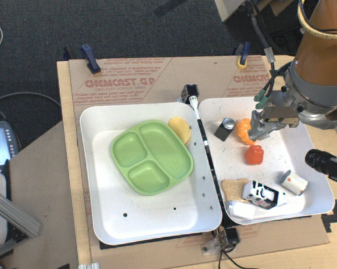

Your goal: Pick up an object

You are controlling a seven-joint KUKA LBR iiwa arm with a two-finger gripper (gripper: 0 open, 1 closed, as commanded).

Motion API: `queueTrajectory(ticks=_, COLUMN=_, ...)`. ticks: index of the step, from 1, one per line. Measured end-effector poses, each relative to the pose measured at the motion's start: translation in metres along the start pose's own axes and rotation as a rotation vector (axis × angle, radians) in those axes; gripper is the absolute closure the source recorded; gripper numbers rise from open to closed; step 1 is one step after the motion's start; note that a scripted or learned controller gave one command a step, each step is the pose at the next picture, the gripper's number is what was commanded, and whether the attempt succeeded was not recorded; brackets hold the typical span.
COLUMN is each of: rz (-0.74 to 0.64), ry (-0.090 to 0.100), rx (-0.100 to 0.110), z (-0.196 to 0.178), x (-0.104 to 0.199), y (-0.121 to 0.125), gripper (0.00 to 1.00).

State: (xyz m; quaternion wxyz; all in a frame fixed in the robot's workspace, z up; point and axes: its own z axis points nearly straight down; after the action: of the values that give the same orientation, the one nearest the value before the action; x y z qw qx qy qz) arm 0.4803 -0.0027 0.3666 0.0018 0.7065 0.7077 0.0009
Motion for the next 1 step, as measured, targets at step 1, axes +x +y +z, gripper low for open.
queueTrajectory(ticks=1, rz=-0.007, ry=0.003, rx=0.010, z=0.0317, x=0.0809, y=-0.0018, gripper=1.00)
